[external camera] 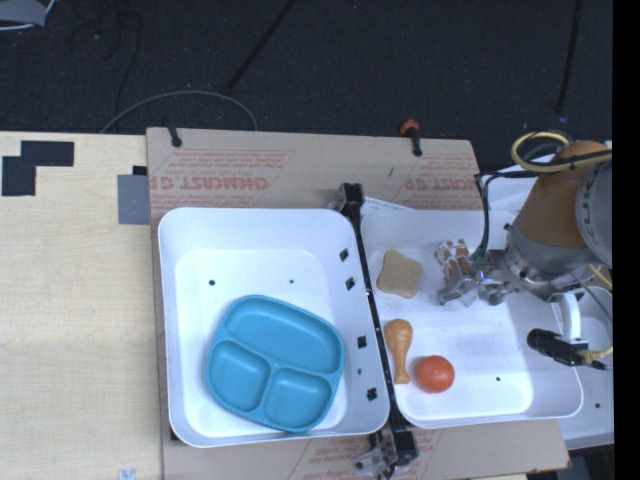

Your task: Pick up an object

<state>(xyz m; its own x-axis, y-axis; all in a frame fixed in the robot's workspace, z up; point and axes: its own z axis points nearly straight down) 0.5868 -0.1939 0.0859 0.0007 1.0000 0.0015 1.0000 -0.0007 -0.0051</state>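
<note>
Nearest: tomato (434,373), below end effector (462,290). Reach step; finger state impossible to tell. Next: descend squarely, then clamp.

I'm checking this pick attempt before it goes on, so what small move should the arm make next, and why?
Probably ease the gripper left toward the tan bread-like piece. The gripper sits low in the right bin, level with that piece and closer to it than to the orange tomato or the chicken drumstick. I can't see anything between its fingers.

Two white bins (180,268), one blue tray (275,361), one tomato (434,373), one drumstick (399,346), one bread slice (400,273).
</note>
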